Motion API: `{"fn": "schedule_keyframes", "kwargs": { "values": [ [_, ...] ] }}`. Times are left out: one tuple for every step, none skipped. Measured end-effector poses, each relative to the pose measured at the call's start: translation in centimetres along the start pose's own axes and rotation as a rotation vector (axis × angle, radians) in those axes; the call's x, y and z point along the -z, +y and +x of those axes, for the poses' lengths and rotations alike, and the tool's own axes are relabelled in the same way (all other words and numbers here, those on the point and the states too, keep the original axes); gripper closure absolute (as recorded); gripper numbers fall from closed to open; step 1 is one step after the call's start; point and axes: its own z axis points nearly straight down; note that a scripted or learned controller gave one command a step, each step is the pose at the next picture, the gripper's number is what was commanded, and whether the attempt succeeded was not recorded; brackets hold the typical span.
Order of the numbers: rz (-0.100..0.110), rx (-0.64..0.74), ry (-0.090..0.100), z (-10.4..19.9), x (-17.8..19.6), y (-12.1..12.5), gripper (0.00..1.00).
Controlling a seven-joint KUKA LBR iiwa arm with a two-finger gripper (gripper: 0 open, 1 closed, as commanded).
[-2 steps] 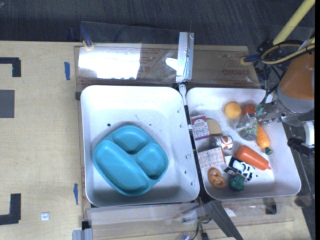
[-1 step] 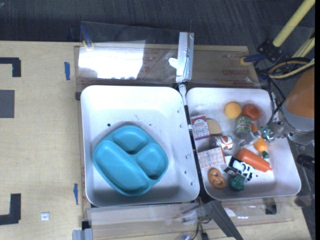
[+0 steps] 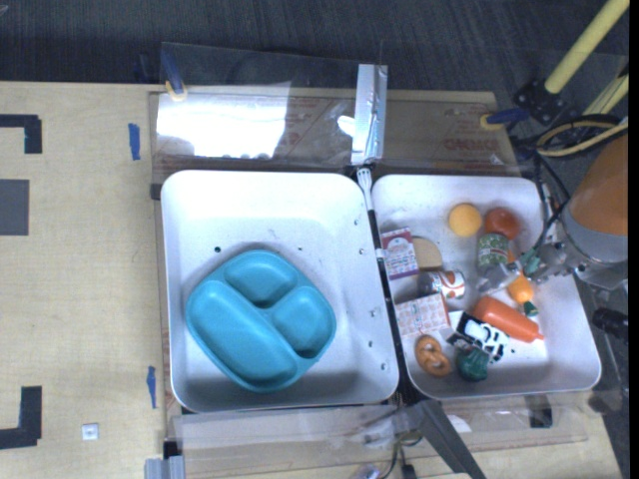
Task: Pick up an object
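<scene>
Near right bin's [image 3: 574, 367] front, glossy orange carrot [image 3: 507, 319], tapered, lying slantwise

Arm [image 3: 607, 208] cut off by right edge; small items in right bin [image 3: 569, 367] overlap, partly hidden.

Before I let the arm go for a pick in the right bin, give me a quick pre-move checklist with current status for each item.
1. Targets available: ok. The right bin holds a carrot, an orange ball, a pretzel and other small items.
2. Gripper over the right bin: ok, near its right side.
3. Finger state: cannot tell; they are too small and cluttered to read.
4. Nothing already held: cannot tell.
5. Target spacing: not ok. Items around the carrot are crowded and touching.
6. Left bin: ok, a blue divided tray sits in it, away from the arm.
</scene>
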Motion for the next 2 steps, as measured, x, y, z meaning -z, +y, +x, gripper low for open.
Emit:
{"fn": "schedule_keyframes", "kwargs": {
  "values": [
    [0.000, 0.000, 0.000, 0.00, 0.00, 0.00, 0.00],
    [0.000, 0.000, 0.000, 0.00, 0.00, 0.00, 0.00]
  ]
}}
